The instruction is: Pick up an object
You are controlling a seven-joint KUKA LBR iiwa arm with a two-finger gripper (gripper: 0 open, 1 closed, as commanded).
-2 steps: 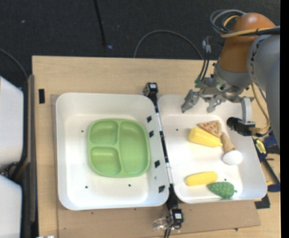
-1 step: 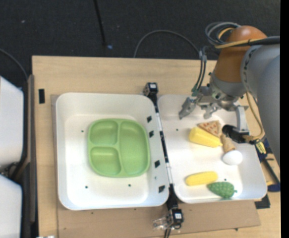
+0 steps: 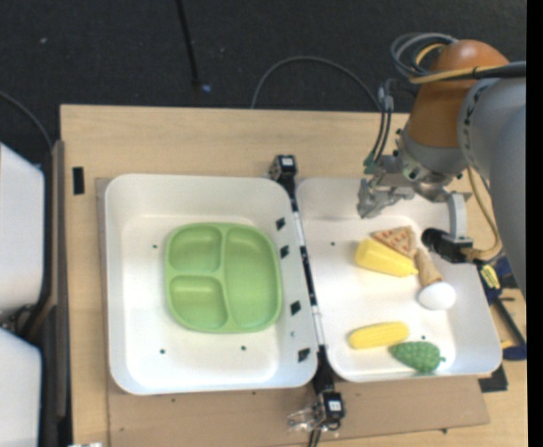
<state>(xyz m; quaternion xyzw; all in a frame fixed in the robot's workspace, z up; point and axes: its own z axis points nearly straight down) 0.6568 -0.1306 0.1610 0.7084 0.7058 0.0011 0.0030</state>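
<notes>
On the wooden tabletop [image 3: 85,147] stand two shallow white bins side by side. The left bin [image 3: 131,343] carries a green divided plate [image 3: 223,277], lying flat near its middle, with three compartments.

The right bin [image 3: 341,217] holds all the small things. Near its front edge lies a yellow corn cob [image 3: 377,335], and just beside it, to the right and a little closer to the front, a green bumpy piece [image 3: 416,356]; the two seem to touch or almost touch. Further back there is a yellow cheese wedge [image 3: 384,259], and against its back side rests a pizza slice [image 3: 397,238]. To the right of these lies an ice cream cone [image 3: 429,277] with its white ball pointing to the front.

The jaws [image 3: 375,198] hang over the back part of the right bin, below the grey arm with the orange band [image 3: 448,91] that reaches in from the right. The pizza slice and the cheese wedge are the nearest things: they lie just in front of the jaws and slightly to the right, apart from them, not between them. Nothing is seen between the jaws. If they are released or clenched, I cannot tell, because from this high slanted view the tips are dark and blend together.
</notes>
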